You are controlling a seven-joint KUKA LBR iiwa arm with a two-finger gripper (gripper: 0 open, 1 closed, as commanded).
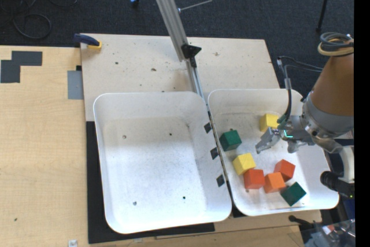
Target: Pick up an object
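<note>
Right bin (254, 102) on bench (144, 61) holds small cubes: green (230, 139) at 9 o'clock, yellow (244, 163), orange-red (253, 179) twd 6, plus more. Claw (278, 143) over bin centre, fingers wide, nothing betw them.

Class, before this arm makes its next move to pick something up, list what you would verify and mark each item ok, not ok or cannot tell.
1. Blocks lie in the right white bin: ok.
2. End effector over that bin: ok.
3. End effector carries nothing visible: ok.
4. Dark green wooden cube stands apart from other blocks: ok.
5. Orange block free of neighbours: not ok, it touches a red one.
6. Finger opening: cannot tell.
</note>
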